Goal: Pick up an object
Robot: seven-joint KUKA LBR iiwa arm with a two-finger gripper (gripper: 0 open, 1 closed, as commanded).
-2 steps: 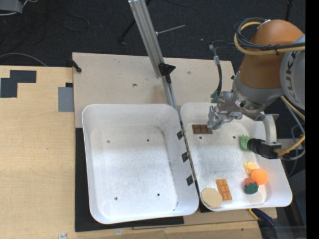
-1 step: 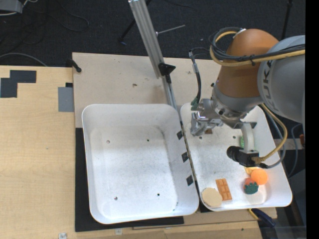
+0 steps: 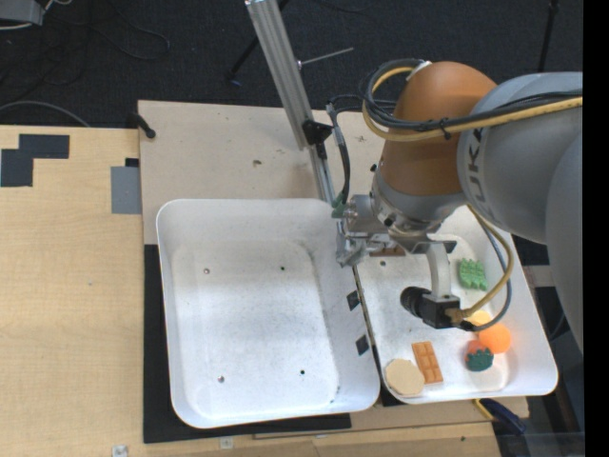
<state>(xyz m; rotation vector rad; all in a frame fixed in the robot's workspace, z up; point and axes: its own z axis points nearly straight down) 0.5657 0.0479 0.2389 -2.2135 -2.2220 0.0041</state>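
The right bin (image 3: 533, 381) holds several small objects. A green ridged piece (image 3: 471, 274) lies by its right wall. At the front are an orange ball (image 3: 493, 339), a small green and red item (image 3: 479, 358), an orange waffle-like bar (image 3: 427, 362) and a tan round disc (image 3: 406, 377). My gripper (image 3: 366, 241) hangs under the orange wrist band (image 3: 433, 112) at the right bin's back left corner, close to the wall between the bins. The arm's own body hides its tips from above. A black part with cables (image 3: 430, 307) hangs below the wrist over the bin's middle.
The left bin (image 3: 190, 227) is a wide white tray with dark specks. A slanted metal rail (image 3: 285, 74) rises behind the bins, close to the wrist. Black clips (image 3: 360, 343) sit on the wall between the bins. A wooden bench (image 3: 57, 284) lies to the left.
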